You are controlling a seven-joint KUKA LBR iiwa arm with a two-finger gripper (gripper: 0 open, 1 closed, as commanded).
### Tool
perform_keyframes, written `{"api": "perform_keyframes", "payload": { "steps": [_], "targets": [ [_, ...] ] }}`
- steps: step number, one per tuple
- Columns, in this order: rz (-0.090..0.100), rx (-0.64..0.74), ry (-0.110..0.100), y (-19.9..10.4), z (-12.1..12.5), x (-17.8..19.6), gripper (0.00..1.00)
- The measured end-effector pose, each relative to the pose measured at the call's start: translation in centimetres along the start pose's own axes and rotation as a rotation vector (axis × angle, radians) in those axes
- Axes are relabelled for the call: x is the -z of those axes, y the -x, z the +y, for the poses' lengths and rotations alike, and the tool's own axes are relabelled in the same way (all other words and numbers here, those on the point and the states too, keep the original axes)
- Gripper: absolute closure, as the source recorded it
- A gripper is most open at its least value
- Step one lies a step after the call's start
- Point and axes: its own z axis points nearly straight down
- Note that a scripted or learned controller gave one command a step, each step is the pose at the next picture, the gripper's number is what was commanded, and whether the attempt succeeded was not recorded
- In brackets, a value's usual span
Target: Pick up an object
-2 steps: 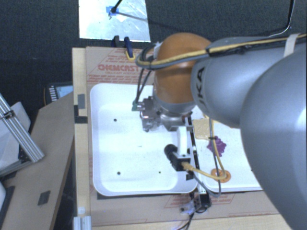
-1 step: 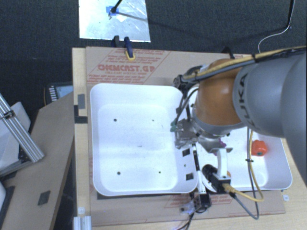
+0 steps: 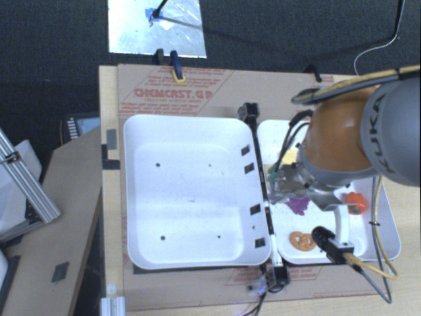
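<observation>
My gripper [image 3: 284,188] reaches down into the right bin [image 3: 388,242], close to its left wall, with the orange-banded wrist above hiding most of it. A purple object [image 3: 298,205] lies just to the right of and below the gripper. A brown pretzel-shaped item [image 3: 302,241] rests near the bin's front. An orange-red ball [image 3: 356,203] sits to the right, partly behind the arm. A yellow piece [image 3: 288,157] peeks out by the wrist's left side. I see nothing clearly held.
The left bin [image 3: 191,189] is a broad white tray beside the right one, split off by a black-clipped divider [image 3: 258,176]. Both rest on a cardboard sheet [image 3: 171,91]. A shiny metal plate [image 3: 156,17] lies beyond the bench.
</observation>
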Motion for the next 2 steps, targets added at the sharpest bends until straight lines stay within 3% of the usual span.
{"api": "perform_keyframes", "payload": {
  "steps": [1,2],
  "targets": [
    [0.003,0.006,0.002,-0.4,0.1,1.0,1.00],
    [0.004,0.010,0.007,-1.0,0.8,8.4,1.00]
  ]
}}
